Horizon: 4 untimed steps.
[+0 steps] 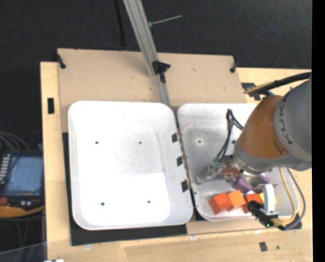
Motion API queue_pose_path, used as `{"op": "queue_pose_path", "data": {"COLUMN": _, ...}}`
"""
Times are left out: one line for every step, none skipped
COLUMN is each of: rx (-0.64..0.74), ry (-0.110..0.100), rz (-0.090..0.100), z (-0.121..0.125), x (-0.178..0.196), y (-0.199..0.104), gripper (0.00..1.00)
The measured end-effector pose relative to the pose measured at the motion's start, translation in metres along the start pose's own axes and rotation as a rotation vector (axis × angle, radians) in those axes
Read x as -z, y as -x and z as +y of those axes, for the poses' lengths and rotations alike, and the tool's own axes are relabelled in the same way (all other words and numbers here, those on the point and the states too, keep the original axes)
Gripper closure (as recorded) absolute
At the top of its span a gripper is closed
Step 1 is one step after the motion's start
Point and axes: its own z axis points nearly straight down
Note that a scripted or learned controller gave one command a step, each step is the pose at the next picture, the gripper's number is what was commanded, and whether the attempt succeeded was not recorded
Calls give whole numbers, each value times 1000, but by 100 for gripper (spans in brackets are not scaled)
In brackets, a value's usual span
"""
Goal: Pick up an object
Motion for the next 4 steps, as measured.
{"op": "queue_pose_path", "data": {"rx": -7, "ry": 5, "rz": 1, "z": 1, "x": 13, "y": 1, "gripper": 100}}
{"op": "queue_pose_path", "data": {"rx": -5, "ry": 4, "rz": 1, "z": 3, "x": 59, "y": 10, "gripper": 100}}
{"op": "queue_pose_path", "data": {"rx": 6, "ry": 5, "rz": 1, "z": 3, "x": 102, "y": 12, "gripper": 100}}
{"op": "queue_pose_path", "data": {"rx": 6, "ry": 6, "rz": 0, "z": 10, "x": 166, "y": 15, "gripper": 100}}
